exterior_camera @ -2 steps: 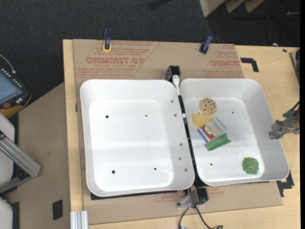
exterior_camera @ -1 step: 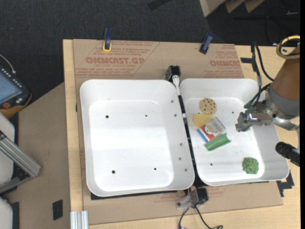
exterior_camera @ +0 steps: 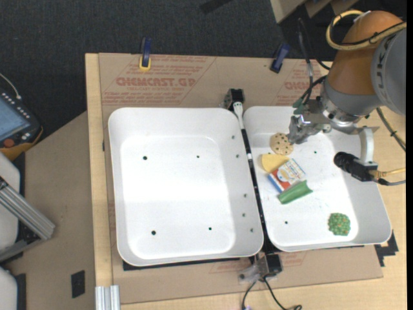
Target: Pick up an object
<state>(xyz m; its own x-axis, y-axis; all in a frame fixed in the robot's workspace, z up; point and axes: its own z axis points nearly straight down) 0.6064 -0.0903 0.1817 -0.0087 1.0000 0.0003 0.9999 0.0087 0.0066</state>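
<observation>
tool (exterior_camera: 298,133) beside round holed cracker (exterior_camera: 280,143), bumpy green ball (exterior_camera: 339,223)

The arm (exterior_camera: 377,57) is grey with a rounded orange band (exterior_camera: 361,47) above the wrist. A yellow cable (exterior_camera: 342,28) loops over the orange part. The end effector (exterior_camera: 300,129) is small, metallic grey, with dark wires nearby.

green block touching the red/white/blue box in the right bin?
Touching. The camera view shows the green block lying against the lower edge of the red, white and blue box, with no white bin floor visible between them.
</observation>
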